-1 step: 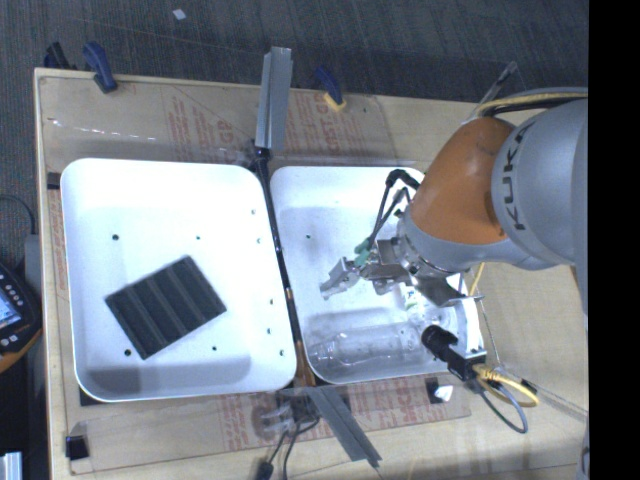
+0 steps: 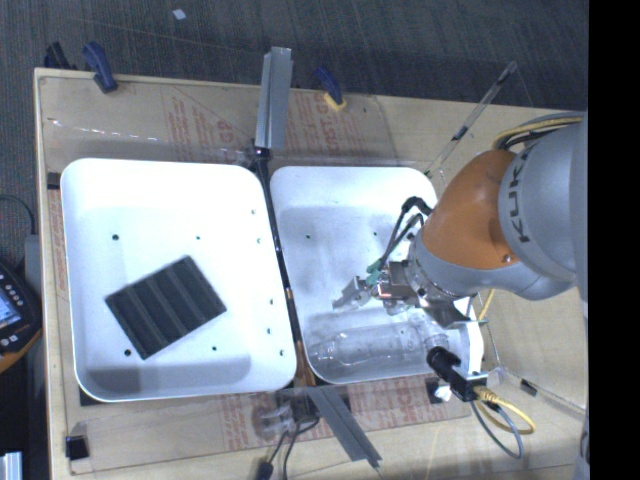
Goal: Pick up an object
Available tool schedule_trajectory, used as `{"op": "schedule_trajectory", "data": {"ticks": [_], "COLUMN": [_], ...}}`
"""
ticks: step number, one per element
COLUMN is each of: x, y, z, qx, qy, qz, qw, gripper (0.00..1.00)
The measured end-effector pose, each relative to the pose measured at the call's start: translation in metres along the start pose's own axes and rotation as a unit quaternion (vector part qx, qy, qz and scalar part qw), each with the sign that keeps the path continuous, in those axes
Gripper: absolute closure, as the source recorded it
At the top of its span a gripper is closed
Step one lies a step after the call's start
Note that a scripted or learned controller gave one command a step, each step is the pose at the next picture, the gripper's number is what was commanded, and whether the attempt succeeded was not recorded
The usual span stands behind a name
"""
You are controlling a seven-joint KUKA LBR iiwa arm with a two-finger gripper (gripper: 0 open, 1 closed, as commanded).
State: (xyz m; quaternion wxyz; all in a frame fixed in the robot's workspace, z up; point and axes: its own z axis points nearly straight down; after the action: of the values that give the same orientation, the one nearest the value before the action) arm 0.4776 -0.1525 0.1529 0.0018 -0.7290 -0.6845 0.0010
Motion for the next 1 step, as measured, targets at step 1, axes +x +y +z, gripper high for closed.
{"op": "schedule_trajectory", "data": {"ticks": [1], "x": [0.0116], "y": [0.0597], "z": [0.0311], "qx": [0.000], "qy": [0.000], "qz": [0.052], "qw": [0.9986], "gripper": [0.00]}}
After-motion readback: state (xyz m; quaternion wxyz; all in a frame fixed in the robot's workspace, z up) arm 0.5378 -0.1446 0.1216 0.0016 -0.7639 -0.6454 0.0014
